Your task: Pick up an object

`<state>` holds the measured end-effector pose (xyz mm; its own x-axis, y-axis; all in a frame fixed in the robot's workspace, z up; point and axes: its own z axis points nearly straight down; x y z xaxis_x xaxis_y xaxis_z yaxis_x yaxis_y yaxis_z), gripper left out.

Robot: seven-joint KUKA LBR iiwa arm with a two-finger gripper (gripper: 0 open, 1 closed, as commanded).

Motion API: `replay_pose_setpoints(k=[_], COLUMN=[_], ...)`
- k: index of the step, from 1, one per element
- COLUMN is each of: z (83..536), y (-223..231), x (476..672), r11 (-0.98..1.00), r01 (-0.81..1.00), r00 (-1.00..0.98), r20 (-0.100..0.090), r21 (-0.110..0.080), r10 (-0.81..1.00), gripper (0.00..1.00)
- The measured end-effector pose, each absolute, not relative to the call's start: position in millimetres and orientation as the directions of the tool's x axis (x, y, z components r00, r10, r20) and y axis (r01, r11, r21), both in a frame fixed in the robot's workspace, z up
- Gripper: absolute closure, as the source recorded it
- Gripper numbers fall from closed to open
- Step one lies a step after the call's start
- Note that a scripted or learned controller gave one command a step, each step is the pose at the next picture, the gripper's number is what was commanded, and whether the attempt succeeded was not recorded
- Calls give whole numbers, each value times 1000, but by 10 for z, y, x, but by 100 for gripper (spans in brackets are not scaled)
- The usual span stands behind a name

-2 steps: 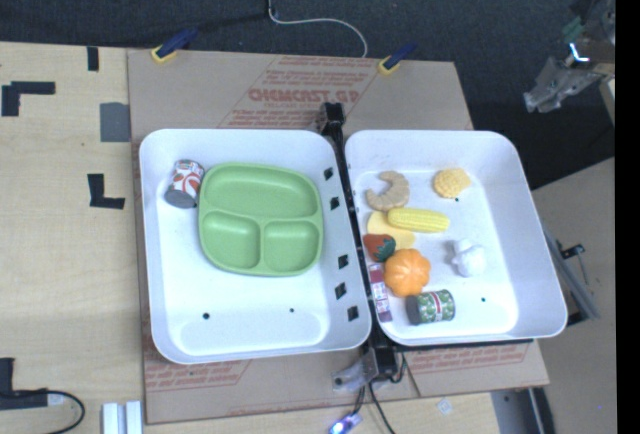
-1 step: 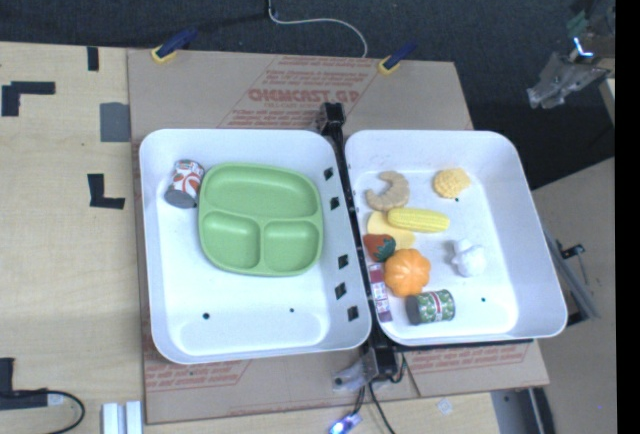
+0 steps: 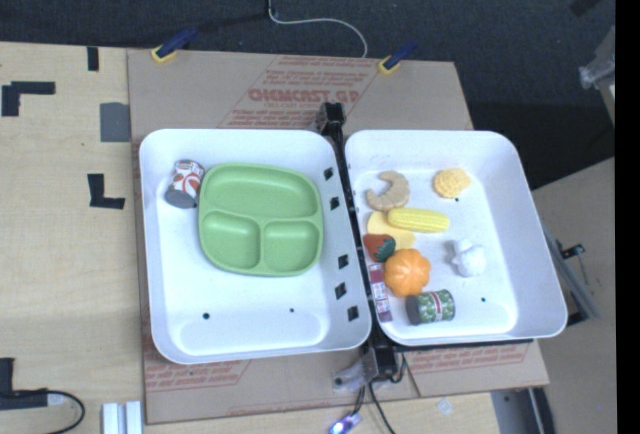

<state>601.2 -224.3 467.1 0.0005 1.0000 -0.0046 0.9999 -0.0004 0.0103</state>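
On a cardboard-covered bench (image 3: 300, 87) sit two white bins, the left bin (image 3: 160, 302) holding a green divided plate (image 3: 262, 219), the right bin (image 3: 510, 252) an orange (image 3: 407, 272), corn cob (image 3: 418, 220) and small can (image 3: 431, 306); nothing is picked yet, and my pincer's state I cannot tell.

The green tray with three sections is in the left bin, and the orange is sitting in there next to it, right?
Not quite. The camera view shows the green tray in the left bin, but the orange sits in the right bin, near the corn cob.
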Motion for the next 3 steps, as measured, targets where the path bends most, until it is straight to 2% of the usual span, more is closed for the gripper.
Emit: replay_pose_setpoints(k=[1,3], z=[4695,4894], y=[-2232,-2222], x=[6033,6044], r11=[1,3], r01=[1000,1000], r00=[-1,-3], r20=[-3,-5], r21=[1,2], r10=[1000,1000], gripper=[100,100])
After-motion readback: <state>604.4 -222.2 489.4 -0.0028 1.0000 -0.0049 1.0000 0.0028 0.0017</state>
